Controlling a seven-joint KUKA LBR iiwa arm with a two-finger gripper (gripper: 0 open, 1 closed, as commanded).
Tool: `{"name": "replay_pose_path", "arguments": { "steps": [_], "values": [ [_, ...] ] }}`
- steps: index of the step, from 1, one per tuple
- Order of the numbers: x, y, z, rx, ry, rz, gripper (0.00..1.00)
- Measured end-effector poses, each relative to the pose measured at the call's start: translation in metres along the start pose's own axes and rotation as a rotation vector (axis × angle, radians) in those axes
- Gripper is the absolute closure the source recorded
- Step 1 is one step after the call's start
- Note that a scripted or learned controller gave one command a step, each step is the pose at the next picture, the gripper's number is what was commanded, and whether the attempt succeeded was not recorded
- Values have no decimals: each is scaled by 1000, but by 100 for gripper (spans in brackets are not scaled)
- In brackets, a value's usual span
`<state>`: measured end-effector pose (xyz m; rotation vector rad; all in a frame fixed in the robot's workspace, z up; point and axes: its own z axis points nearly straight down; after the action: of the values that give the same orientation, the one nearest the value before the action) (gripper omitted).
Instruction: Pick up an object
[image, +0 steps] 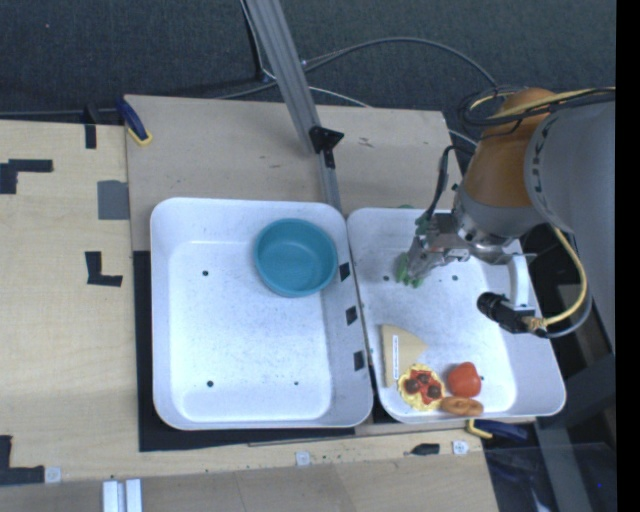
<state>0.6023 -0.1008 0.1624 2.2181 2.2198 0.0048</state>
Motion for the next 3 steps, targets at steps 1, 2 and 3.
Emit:
{"name": "replay_pose_path", "arguments": {
  "steps": [1, 2, 3],
  "values": [
    [4, 4, -43, 2, 0, 0, 100],
    [4, 5, -70, 3, 0, 1, 100],
    [53, -6, -79, 4, 1, -4, 100]
  ]
}}
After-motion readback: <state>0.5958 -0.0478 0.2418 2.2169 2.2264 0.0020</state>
